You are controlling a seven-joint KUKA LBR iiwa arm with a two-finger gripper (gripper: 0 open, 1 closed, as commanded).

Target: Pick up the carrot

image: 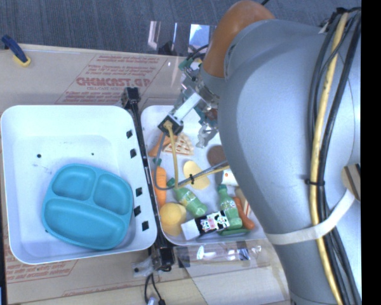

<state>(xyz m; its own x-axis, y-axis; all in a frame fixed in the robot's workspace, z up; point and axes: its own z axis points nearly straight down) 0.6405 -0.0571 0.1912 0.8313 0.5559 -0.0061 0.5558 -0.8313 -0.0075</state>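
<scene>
Grey carpet runs behind a bench topped with printed cardboard [114, 75], on which two shallow white bins sit side by side. At nine o'clock the left bin [25, 126] holds a blue divided plate [87, 205]; the right bin [153, 116], toward the centre, is crowded and largely covered by the grey arm [286, 138] with its orange band. The gripper [206, 129] hangs over the upper part of that bin, near twelve o'clock of the pile, but whether it is open or closed I cannot tell, and nothing can be seen caught in it. The carrot [160, 186] lies along the right bin's left wall, at about nine o'clock of the clutter: a slim orange stick, roughly upright in the view, just above a yellow lemon [172, 216] and beside a green bottle [192, 202]. A second green bottle [228, 210] and a black-and-white carton [211, 223] lie toward five o'clock. It is probably a toy: light, stiff and smooth, so liable to slip or roll. Taking it across its middle, jaws square to its length, seems best, though the wall crowds one side.
</scene>
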